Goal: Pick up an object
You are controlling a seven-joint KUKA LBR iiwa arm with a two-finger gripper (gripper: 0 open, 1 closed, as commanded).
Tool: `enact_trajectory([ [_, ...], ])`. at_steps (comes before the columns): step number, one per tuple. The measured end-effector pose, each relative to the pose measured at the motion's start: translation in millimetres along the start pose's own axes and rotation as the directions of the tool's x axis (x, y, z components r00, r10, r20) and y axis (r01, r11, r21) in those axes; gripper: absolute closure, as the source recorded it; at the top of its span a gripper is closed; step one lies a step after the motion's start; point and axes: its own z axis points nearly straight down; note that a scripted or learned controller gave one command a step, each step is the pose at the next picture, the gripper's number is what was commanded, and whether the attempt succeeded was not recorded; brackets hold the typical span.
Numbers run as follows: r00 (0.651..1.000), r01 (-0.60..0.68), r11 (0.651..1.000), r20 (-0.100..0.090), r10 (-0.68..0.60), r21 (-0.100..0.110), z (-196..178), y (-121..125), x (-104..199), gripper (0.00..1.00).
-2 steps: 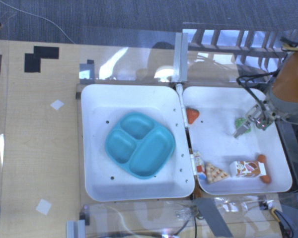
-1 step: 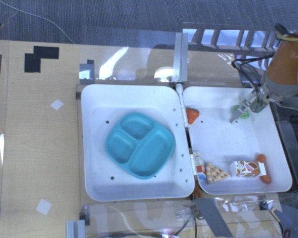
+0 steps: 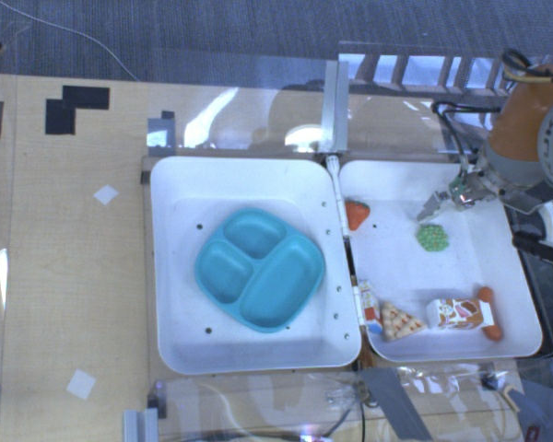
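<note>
In the right bin (image 3: 498, 247) lie a green broccoli-like piece (image 3: 432, 238), an orange-red piece (image 3: 357, 215) by the left wall, a pizza slice (image 3: 398, 321), a small carton (image 3: 460, 313) and a small red-orange item (image 3: 488, 331) at the front right. My gripper (image 3: 433, 207) hangs over the back of this bin, just above and behind the green piece. Its fingers point down-left, spread apart, with nothing between them.
The left bin (image 3: 175, 320) holds a blue divided plate (image 3: 260, 269). A metal post (image 3: 335, 104) rises behind the wall that the two bins share. Black cables (image 3: 452, 127) run along the arm at the right.
</note>
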Motion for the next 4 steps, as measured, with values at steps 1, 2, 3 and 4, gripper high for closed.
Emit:
enact_trajectory([
  [1,0.994,-0.108,0.994,0.000,0.108,-0.002,-2,-27,35,0.00],
  [2,0.994,-0.107,0.994,0.001,0.107,-0.006,-11,-25,35,1.00],
  [3,0.968,-0.252,0.968,-0.001,0.252,0.005,-54,-28,9,1.00],
  [4,0.947,-0.322,0.947,-0.001,0.322,0.004,-127,39,55,1.00],
])
